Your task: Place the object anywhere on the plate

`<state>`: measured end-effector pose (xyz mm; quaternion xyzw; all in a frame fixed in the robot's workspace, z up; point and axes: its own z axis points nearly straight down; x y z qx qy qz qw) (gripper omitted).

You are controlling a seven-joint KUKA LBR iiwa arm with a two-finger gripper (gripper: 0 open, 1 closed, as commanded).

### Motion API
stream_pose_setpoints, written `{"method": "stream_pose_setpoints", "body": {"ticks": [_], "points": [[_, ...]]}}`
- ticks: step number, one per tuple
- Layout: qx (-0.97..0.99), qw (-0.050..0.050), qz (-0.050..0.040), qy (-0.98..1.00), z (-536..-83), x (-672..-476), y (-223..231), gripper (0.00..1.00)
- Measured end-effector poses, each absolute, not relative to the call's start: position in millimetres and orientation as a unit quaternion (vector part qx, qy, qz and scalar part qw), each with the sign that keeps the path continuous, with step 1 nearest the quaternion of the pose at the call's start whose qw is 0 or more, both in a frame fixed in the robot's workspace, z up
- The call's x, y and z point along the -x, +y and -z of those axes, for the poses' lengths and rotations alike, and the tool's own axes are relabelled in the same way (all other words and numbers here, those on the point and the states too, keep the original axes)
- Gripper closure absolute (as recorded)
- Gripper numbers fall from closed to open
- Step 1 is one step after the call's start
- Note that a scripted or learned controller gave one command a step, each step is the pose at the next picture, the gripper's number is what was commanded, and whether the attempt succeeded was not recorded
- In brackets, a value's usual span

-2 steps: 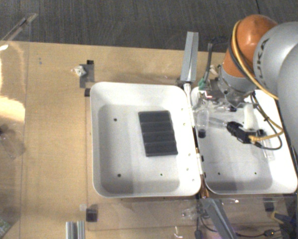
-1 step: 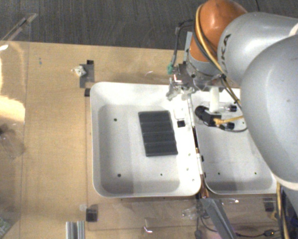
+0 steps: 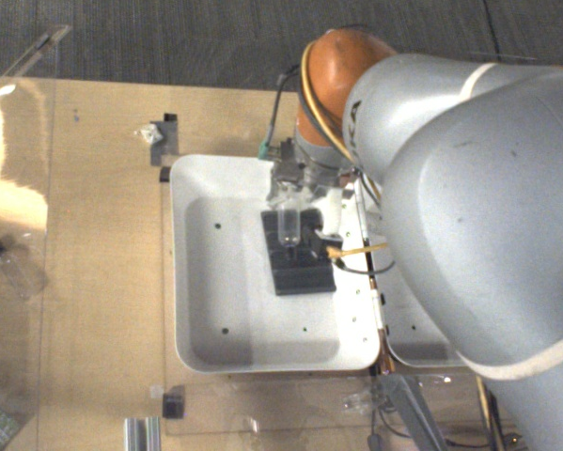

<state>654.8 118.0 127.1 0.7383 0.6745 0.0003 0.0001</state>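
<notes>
A black slab (image 3: 302,272), flat and rectangular with a dull, matte face, lies in the left white bin (image 3: 189,280). It sits right of the bin's middle, closer to the right wall than to the left, and about midway between the far and near walls. Its long sides run from far to near, turned slightly so that the near end swings a little to the right. The near half is in plain sight, with straight edges and square corners. The gripper (image 3: 289,225) above partly covers the far half. Whether the two touch cannot be told.
</notes>
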Motion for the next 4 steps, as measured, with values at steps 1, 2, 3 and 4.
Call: {"method": "stream_pose_setpoints", "body": {"ticks": [1,2,3,4], "points": [[-0.854,0.0,-0.0004,0.52,-98,-668.2,191,1.0],[-0.752,0.001,-0.0013,0.659,-142,-668.5,232,1.0],[-0.58,0.001,-0.0018,0.815,-131,-642.6,236,1.0],[-0.451,0.002,-0.0024,0.893,-196,-666.5,227,1.0]]}}
